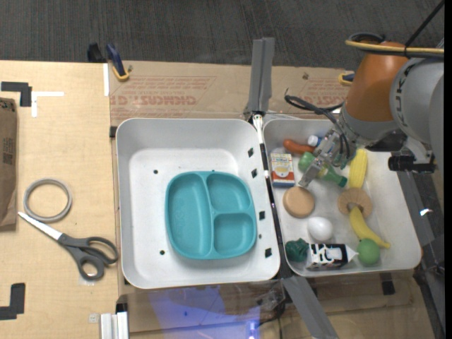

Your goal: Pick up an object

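The hand hangs low over the right bin's toys.

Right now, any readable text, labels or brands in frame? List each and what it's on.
Large red mirrored lettering on the brown cardboard sheet behind the bins: too blurred and reversed to read reliably.
Small white carton with red and blue print in the right bin: print too small to read.
Black-and-white packet at the right bin's front: markings unreadable.
No other text is legible.

One fixed camera overhead looks down aslant on both bins.
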You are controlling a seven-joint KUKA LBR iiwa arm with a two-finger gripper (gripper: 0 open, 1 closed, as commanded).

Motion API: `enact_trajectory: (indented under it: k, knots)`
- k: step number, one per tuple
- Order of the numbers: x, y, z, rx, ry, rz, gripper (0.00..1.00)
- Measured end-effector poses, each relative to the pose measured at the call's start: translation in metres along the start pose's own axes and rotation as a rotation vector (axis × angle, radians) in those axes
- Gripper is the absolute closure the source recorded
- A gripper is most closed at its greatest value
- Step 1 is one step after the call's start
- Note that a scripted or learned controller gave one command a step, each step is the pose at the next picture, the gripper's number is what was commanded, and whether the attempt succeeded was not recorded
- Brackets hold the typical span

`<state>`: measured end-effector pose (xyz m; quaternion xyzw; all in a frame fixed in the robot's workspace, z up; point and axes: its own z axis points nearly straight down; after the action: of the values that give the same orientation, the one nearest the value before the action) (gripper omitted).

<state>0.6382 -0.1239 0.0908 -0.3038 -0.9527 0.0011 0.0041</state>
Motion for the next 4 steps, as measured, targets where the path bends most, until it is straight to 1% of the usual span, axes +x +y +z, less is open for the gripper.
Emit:
enact_trajectory:
  k: [1, 2, 3, 4]
  knots:
    - [0.025, -0.072, -0.001, -0.005, -0.01, -0.033, 0.0]
    - [0.014, -0.029, -0.002, -0.006, -0.011, 0.072, 0.0]
    - [0.06, -0.071, 0.0, -0.005, -0.007, 0.224, 0.0]
    - [0.035, -0.007, -0.001, -0.006, -0.008, 0.493, 0.0]
